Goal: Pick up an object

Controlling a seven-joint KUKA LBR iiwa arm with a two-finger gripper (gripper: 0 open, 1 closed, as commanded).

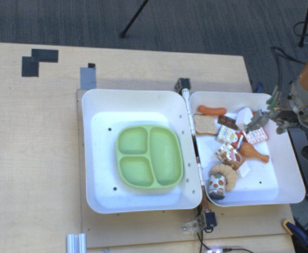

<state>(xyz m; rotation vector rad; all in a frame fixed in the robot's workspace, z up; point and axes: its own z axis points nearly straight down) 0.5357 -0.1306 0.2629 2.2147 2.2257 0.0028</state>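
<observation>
Nearest the lower edge of the right bin (pixel 288 191) lies one cup-like printed toy (pixel 217 185) against a tan croissant (pixel 226 173). Beyond them sits a cluster: one drumstick (pixel 252 153), two small patterned cartons (pixel 227 136), one red-and-white packet (pixel 257 136), one slice of toast (pixel 205 124), one dark brown bar (pixel 227 122), and farthest, one orange sausage (pixel 212 110). A white object (pixel 244 115) lies beside the bar; its kind is hard to make out.

The pile crowds the bin's left and middle, touching or overlapping, while the near right corner of the floor is bare white. The left bin (pixel 93 157) holds one green three-compartment plate (pixel 149 157), with bare floor all round it.

The gripper (pixel 257 120) hangs over the far right part of the pile, near the packet and the white object. Whether its fingers are spread or pressed together I cannot tell; they blur into the clutter. The arm (pixel 306 96) is cut off at the right.
</observation>
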